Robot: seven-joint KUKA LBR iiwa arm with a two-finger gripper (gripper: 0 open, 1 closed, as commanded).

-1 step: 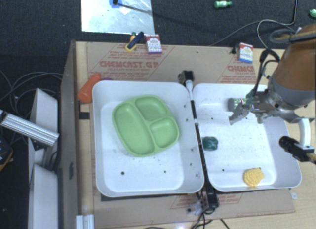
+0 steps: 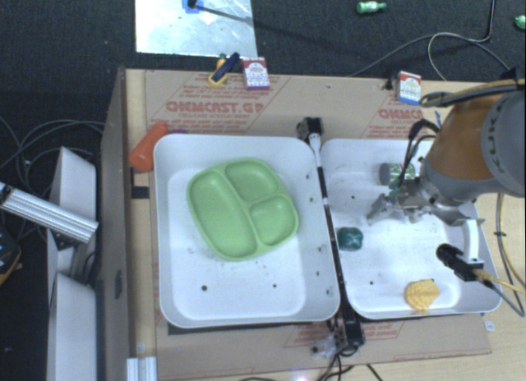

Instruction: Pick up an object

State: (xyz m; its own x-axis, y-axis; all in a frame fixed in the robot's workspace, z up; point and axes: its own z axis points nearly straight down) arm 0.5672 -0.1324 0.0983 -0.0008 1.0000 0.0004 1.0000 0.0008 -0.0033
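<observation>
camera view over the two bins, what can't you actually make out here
- Gripper: the arm's wrist covers it from above, so whether its fingers are open or shut is unclear.
- Small object by the wrist in the right bin: partly covered, unidentifiable.
- Dark green item and yellow item: too small to identify.
- Two small boxes behind the bins: print too small.

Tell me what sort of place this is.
Probably a robotics lab test bench: an arm reaching over two white bins, loose cables on dark carpet, and toy-like items such as a green tray.
</observation>
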